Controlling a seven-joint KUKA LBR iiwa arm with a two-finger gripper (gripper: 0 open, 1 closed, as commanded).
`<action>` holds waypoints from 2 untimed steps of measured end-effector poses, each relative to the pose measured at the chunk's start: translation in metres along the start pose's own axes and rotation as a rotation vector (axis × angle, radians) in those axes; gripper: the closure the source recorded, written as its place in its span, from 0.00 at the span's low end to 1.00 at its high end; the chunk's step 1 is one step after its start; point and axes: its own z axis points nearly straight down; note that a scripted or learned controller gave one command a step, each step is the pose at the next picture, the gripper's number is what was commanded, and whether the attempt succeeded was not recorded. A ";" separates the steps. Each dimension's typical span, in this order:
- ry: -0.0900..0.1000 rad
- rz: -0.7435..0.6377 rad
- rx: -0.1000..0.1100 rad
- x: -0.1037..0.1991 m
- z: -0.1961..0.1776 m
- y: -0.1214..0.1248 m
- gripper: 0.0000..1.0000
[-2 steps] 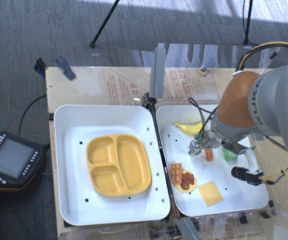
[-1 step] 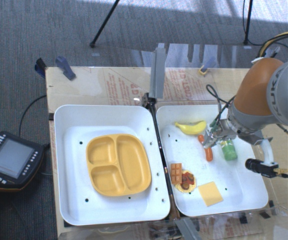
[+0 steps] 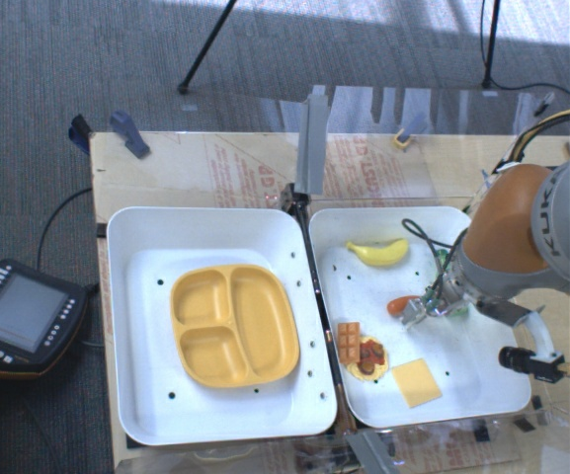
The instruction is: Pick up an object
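In the right bin (image 3: 482,393) lie a yellow banana (image 3: 378,252), a small red-orange item (image 3: 396,306), a brown waffle piece (image 3: 349,337), a round pizza-like piece (image 3: 368,357) and a yellow cheese slice (image 3: 416,381). My gripper (image 3: 415,311) reaches in from the right and sits low in this bin, right beside the red-orange item and touching or nearly touching it. The item lies just left of the fingertips. The arm's orange band (image 3: 507,225) rises above it.
The left bin (image 3: 136,383) holds a yellow divided plate (image 3: 233,324). A grey post (image 3: 311,146) stands behind the seam between the bins. A teach pendant (image 3: 18,314) rests off the bench at the left. A black fitting (image 3: 531,360) sits at the right bin's right side.
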 end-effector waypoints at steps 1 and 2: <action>-0.002 0.255 -0.005 0.008 -0.033 -0.001 1.00; -0.001 0.255 -0.003 0.008 -0.033 -0.001 0.00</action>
